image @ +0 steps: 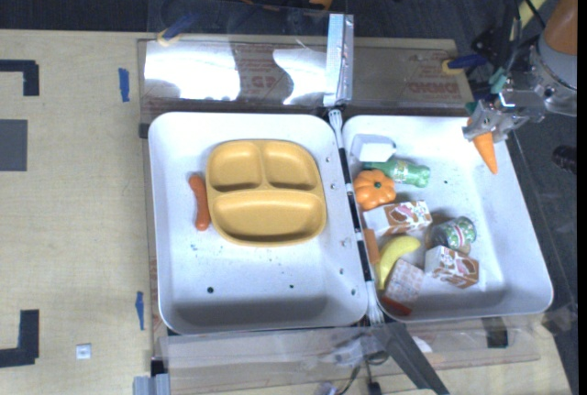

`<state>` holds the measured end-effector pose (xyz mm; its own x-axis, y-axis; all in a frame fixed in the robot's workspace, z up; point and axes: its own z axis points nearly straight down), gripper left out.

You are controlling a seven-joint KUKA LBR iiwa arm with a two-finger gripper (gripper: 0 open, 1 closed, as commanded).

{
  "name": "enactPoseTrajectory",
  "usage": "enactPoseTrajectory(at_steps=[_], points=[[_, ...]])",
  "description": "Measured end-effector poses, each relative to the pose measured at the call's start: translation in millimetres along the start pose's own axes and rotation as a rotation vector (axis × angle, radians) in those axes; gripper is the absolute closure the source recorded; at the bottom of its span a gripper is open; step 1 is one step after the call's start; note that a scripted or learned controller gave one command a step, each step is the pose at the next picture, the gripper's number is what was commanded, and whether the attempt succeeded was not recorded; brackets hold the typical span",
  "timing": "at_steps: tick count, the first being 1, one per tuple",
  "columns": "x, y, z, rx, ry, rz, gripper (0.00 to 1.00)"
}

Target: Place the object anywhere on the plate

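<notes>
The gripper (484,123) hangs over the right bin's (523,228) far corner, jaws seemingly clamped on an orange carrot (488,152) by its top, so the long swing to the yellow plate (266,192) could shake it loose.

Glossy plastic plate (266,192) — smooth

The single camera is fixed above the bench (64,201) and looks down at a slant, from the near side toward the far side. It stands far enough to take in both white bins: the left bin (174,292) with the yellow plate (266,190) near the middle of the view, and the right bin (514,265) beside it.
</notes>
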<state>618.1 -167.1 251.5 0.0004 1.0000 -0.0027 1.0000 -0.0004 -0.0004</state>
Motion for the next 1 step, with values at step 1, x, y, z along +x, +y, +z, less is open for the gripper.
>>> enactPoseTrajectory(at_steps=[1], points=[[55.5, 33.8, 62.9, 0.000, 0.004, -0.425, 1.00]])
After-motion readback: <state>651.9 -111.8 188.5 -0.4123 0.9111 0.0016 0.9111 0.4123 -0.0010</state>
